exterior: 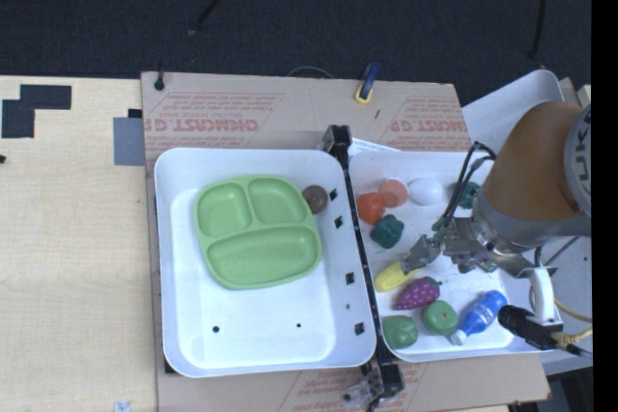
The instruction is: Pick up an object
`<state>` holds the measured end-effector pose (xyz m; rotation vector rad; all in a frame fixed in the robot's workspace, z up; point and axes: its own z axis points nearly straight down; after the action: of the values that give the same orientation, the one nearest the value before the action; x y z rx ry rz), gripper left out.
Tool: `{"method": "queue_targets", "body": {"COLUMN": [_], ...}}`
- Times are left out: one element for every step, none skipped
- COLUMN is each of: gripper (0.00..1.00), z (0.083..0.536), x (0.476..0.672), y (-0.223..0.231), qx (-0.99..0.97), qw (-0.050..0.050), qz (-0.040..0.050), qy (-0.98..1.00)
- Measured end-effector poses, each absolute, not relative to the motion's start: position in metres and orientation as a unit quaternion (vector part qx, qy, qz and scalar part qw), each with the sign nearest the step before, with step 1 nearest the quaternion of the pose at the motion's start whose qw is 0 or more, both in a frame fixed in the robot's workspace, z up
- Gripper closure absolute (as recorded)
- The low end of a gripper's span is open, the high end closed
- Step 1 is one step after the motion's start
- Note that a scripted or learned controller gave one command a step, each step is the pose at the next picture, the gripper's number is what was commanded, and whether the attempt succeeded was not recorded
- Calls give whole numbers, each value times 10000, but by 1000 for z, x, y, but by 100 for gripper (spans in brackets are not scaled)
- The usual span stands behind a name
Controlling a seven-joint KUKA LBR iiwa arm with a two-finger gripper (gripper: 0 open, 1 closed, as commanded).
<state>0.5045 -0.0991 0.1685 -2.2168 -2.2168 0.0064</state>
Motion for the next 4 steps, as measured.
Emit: {"method": "queue_targets", "body": {"gripper": [0, 0, 100, 100], "z": [121, 85, 97, 157], "x": [505, 505, 505, 512], "y": [-106, -104, -106, -110], "qx": [-7071, -7070, -7099, -7072], "qw": [32, 22, 18, -9], "qz": [18, 11, 7, -7], "qy": [-7071, -7072, -7043, -7070]}}
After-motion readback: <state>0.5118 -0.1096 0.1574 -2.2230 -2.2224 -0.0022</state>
